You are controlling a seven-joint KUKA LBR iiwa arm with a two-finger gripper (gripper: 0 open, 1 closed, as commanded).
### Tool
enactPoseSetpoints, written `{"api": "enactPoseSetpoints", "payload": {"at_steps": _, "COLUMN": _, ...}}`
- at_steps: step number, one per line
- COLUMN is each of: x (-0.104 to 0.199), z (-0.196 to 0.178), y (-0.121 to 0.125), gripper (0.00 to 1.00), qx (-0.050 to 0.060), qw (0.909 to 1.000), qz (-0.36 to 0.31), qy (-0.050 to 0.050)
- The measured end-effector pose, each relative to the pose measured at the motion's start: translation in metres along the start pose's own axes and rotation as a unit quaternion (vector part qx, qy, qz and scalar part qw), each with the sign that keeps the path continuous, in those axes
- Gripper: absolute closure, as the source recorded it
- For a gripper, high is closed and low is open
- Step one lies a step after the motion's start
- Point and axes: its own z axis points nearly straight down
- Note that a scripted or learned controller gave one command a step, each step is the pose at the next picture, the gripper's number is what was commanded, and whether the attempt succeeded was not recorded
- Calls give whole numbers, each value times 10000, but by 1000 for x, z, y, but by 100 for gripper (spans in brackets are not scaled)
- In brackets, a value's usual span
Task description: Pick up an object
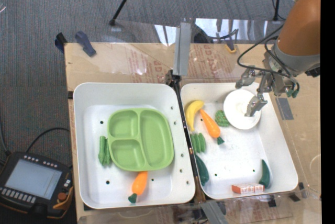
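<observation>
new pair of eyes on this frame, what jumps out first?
Likely the lime-green divided tray filling the left bin. Then the orange-banded arm at upper right, its pincer over a white plate in the right bin. Beside the plate lie a banana and an orange carrot.

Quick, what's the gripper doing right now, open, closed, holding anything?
Gripper: open, holding nothing, fingers spread above the white plate in the right bin.
</observation>
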Motion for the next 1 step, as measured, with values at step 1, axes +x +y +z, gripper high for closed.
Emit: {"api": "enactPoseSetpoints", "payload": {"at_steps": 1, "x": 18, "z": 115, "y": 49, "gripper": 0, "qx": -14, "qw": 9967, "qz": 817, "qy": -31}}
